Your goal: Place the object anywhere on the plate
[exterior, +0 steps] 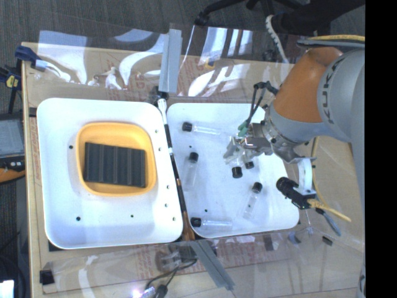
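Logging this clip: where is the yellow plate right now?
The yellow plate sits in the left bin, around a dark ribbed insert, across the divider from the gripper over the right bin.

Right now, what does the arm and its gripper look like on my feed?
The grey KUKA arm is rounded, with a broad orange band above the wrist. A thin dark cable loops beside it. The small metallic two-finger gripper carries a green spot.
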`<state>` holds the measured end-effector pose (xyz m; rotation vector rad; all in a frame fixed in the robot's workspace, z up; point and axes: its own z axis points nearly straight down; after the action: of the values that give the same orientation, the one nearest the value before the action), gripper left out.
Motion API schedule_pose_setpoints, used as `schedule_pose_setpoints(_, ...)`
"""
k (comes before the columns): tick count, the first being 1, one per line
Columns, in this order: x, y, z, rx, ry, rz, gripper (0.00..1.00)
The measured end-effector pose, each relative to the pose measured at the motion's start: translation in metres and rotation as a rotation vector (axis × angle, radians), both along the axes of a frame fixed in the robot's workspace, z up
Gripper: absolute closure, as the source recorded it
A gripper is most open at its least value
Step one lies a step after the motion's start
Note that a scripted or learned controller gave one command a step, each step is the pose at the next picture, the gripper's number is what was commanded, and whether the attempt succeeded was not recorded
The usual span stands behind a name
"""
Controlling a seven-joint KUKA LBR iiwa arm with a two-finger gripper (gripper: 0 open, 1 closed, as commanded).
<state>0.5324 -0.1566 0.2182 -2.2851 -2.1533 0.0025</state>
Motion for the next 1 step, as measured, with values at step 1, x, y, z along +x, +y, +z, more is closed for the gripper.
schedule_pose_setpoints(1, -0.0459, 0.0353, -0.0091, 0.002, 0.003, 0.171, 1.00)
